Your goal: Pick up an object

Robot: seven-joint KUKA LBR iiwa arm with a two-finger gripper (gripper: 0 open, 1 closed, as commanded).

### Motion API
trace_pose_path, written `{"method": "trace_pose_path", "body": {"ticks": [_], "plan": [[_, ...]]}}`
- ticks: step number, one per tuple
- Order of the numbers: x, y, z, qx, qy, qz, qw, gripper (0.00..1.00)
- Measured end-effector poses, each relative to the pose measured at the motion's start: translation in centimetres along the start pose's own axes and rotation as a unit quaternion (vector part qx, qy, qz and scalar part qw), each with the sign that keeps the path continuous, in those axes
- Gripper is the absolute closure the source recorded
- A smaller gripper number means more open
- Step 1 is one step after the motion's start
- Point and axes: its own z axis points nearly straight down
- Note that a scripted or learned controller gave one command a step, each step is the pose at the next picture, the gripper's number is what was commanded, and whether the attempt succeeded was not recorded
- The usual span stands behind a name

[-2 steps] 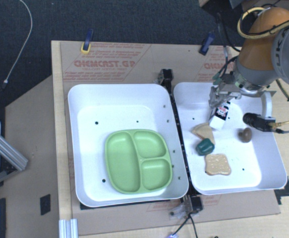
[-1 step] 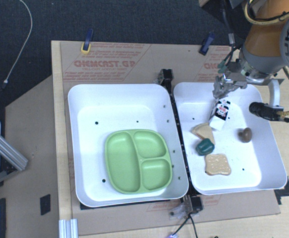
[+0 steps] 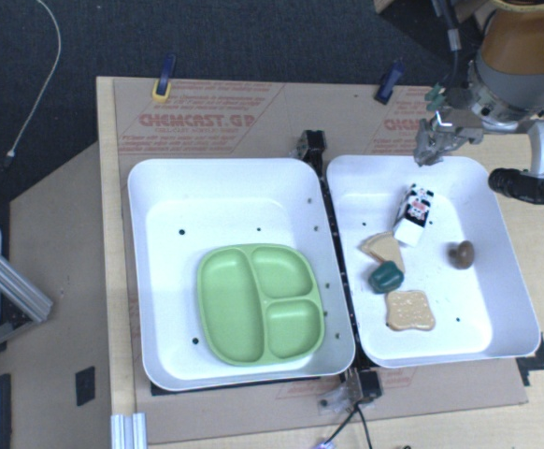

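Beside flat toast (image 3: pixel 409 311) (square) sits rounded teal lump (image 3: pixel 385 276).

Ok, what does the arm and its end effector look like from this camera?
The arm is grey metal with a broad orange band above the wrist. Dark cables run down beside it at the upper right. The end effector is small, silver-grey and dark, narrowing downward from a blocky wrist housing.

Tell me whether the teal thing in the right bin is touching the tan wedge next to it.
Touching. In the camera view the teal object overlaps the lower edge of the tan wedge, with no white bin floor showing between them.
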Motion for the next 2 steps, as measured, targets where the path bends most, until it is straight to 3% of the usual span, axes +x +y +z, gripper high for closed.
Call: {"method": "trace_pose_path", "body": {"ticks": [1,2], "plan": [[4.8,-1.7,0.1,0.004,0.001,-0.001,1.0,1.0],[9.6,-2.8,2.4,0.006,0.002,-0.001,1.0,1.0]]}}
